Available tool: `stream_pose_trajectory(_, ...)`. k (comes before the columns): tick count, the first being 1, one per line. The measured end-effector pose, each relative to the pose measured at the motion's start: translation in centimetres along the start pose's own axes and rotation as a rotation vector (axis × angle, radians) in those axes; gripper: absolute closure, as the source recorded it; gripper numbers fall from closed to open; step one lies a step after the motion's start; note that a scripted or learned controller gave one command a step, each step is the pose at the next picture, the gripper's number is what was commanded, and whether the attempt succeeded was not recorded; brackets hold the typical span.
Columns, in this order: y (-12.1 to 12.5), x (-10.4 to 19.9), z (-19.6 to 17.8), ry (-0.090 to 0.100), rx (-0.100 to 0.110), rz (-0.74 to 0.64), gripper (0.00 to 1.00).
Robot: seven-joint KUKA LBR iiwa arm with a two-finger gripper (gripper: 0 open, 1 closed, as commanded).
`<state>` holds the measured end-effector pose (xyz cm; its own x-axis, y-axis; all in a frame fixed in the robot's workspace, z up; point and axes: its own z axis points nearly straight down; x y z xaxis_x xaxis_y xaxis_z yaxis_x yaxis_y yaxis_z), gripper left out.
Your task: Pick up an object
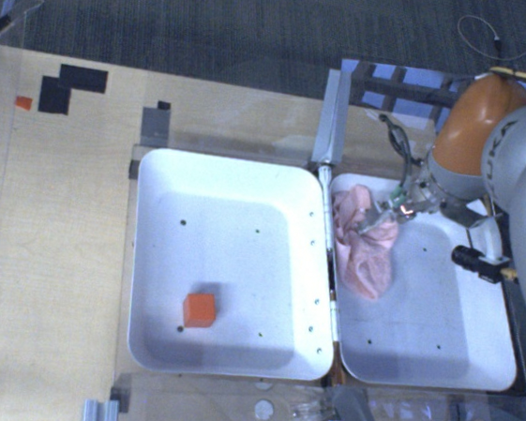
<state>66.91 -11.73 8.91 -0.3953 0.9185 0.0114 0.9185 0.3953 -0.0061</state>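
Here the pink cloth (363, 245) lies crumpled in the right bin (435, 357), against its left wall. The gripper (397, 209) is at its upper edge; you cannot tell how it is set. Expect light, limp fabric: pinch a raised fold.

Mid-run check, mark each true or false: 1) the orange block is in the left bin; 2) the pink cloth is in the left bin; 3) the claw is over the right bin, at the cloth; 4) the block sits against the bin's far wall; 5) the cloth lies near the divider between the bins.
1) True: the orange block sits in the left bin.
2) False: the pink cloth lies in the right bin.
3) True: the claw is at the cloth's upper edge.
4) False: the block is toward the near left part of the floor.
5) True.
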Motion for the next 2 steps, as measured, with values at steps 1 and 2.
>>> stream_pose_trajectory(1,0.3,-0.2,-1.1,-0.014,-0.013,-0.006,1.00)
stream_pose_trajectory(2,-7.1,1.2,-7.5,-0.014,-0.010,-0.031,1.00)
